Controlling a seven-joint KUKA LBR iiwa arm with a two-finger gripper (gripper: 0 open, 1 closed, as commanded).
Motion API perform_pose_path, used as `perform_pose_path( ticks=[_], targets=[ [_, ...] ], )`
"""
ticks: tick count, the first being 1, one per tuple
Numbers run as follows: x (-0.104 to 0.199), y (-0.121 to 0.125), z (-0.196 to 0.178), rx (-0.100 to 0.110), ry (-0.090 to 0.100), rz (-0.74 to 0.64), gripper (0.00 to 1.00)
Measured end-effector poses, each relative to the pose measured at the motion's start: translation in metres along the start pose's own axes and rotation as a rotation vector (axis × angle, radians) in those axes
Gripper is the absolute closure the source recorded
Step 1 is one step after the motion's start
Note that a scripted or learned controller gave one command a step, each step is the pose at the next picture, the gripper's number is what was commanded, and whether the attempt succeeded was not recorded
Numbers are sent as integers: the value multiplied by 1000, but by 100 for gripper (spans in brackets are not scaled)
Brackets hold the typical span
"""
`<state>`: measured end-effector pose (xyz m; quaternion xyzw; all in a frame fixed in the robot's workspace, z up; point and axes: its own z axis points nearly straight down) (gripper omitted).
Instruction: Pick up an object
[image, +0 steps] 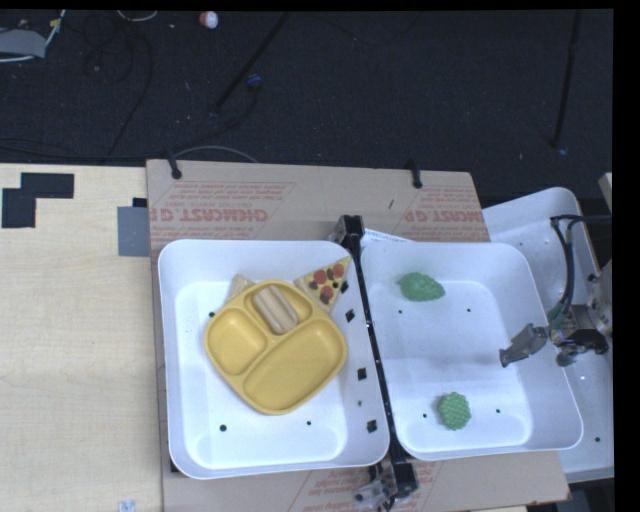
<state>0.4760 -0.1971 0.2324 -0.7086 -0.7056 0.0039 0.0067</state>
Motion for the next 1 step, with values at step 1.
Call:
perform_pose_path(
  ticks=[1],
  targets=[
    [1, 3, -6, -11, -2, -4, 0]
  ],
)
